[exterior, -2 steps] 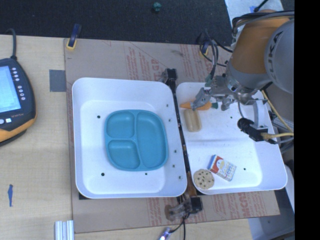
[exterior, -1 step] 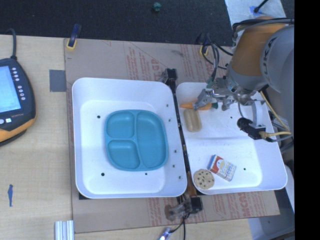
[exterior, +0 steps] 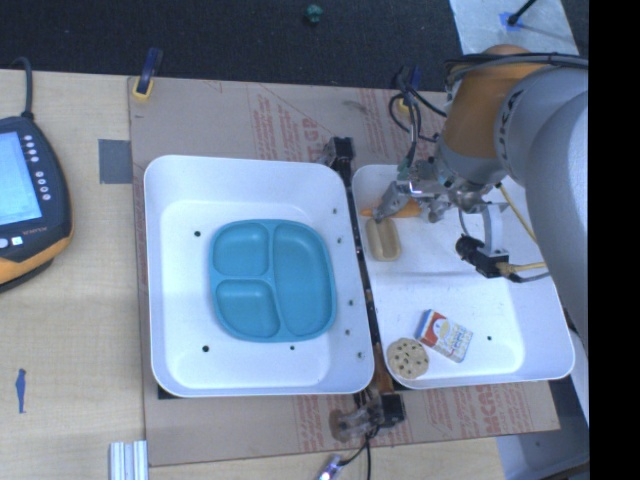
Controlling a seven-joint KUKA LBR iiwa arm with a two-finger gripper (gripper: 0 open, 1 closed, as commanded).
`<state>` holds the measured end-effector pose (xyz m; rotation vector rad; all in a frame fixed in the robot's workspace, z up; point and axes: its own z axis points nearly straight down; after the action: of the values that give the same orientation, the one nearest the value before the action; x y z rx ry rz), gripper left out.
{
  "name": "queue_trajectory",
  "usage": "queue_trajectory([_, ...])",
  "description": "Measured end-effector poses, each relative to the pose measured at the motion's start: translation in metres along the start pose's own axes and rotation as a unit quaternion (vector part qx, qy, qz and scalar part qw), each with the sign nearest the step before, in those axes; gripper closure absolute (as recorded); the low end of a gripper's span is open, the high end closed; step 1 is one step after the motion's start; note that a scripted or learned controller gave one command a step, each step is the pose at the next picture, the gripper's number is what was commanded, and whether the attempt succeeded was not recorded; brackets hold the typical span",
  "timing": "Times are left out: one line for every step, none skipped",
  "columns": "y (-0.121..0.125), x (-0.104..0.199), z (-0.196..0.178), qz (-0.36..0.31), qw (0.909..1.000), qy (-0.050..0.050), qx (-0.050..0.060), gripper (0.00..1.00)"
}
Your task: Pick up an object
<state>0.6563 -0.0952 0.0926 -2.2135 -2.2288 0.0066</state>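
My gripper (exterior: 412, 206) hangs over the far left corner of the right bin (exterior: 500, 308), open, with nothing visible between its fingers. Just below its left finger lies a tan bun-shaped piece (exterior: 383, 239) against the bin's left wall. A small orange item (exterior: 370, 210) pokes out beside that finger. A round cookie (exterior: 407, 358) and a small white, blue and red packet (exterior: 445, 336) lie near the bin's front edge.
The left bin (exterior: 170, 268) holds a blue divided plate (exterior: 272, 278). A black connector with a cable (exterior: 484, 257) hangs from the arm over the right bin's middle. An orange-edged handheld pendant (exterior: 25, 193) rests on the bench at far left.
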Motion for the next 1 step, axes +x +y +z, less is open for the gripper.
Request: queue_trajectory([0.0000,0.0026,0.0003,0.000,1.0000,0.001,0.000,0.00])
